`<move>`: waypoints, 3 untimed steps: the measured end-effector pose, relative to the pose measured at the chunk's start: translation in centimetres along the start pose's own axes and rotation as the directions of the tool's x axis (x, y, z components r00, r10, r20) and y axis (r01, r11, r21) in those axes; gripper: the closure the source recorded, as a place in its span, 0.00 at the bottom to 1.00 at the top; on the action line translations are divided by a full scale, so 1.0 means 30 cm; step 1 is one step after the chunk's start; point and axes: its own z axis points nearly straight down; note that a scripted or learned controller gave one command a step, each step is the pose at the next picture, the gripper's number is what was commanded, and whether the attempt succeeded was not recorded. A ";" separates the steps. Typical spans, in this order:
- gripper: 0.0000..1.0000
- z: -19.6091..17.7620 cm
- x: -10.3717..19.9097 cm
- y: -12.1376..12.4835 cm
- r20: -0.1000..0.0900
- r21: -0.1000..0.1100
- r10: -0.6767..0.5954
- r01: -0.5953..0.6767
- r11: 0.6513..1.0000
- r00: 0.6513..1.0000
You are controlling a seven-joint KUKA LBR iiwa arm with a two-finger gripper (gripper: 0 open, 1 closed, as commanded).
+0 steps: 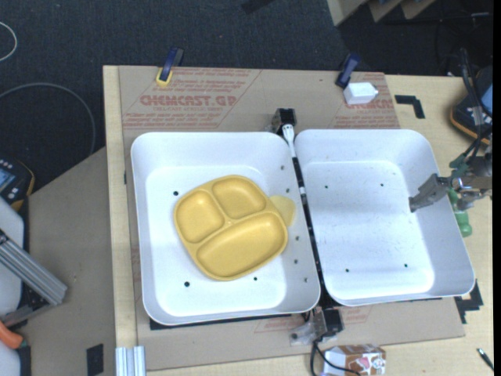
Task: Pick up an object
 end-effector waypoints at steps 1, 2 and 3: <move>0.00 -0.818 0.248 -0.007 0.003 -0.013 -0.004 0.004 1.000 1.000; 1.00 -0.834 0.243 -0.006 0.002 -0.006 -0.001 0.001 1.000 1.000; 1.00 -0.395 0.255 -0.021 -0.001 0.007 0.002 -0.002 1.000 1.000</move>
